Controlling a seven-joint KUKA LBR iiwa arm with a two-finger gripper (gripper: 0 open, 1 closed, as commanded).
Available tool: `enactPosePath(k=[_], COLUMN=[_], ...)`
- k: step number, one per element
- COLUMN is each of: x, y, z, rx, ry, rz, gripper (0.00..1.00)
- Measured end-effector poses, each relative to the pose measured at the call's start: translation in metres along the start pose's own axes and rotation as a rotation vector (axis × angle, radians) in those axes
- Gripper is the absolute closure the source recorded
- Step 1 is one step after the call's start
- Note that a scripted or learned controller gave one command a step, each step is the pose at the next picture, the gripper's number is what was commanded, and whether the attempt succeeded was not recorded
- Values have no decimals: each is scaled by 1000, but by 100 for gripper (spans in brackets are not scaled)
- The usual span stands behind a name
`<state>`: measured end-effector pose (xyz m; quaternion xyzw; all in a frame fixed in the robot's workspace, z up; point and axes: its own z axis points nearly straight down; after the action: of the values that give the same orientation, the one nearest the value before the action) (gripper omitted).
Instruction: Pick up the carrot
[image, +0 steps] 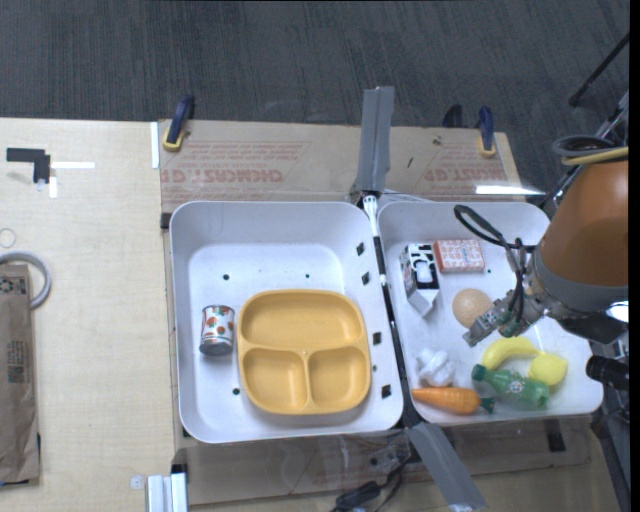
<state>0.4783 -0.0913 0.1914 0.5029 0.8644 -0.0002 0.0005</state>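
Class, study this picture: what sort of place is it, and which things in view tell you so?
Probably a robotics lab bench, not a kitchen: a robot arm reaches over two white bins holding toy food such as a carrot and a yellow divided plate, with cardboard clamped behind.

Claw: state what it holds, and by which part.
Nothing seen held. The claw hovers beside the tan egg; the orange carrot lies untouched in the right white bin.

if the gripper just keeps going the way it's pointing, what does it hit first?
Probably the egg: the gripper points left and slightly down, with its tip beside it. Height is unclear, so it could pass over toward the carrot.
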Motion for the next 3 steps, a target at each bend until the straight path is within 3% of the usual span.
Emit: enactPosePath(k=[2, 3], x=[-3, 6], y=[1, 4], z=[-17, 0], rx=[-2, 0], ry=[-3, 1], rz=[5, -409], gripper=[100, 100])
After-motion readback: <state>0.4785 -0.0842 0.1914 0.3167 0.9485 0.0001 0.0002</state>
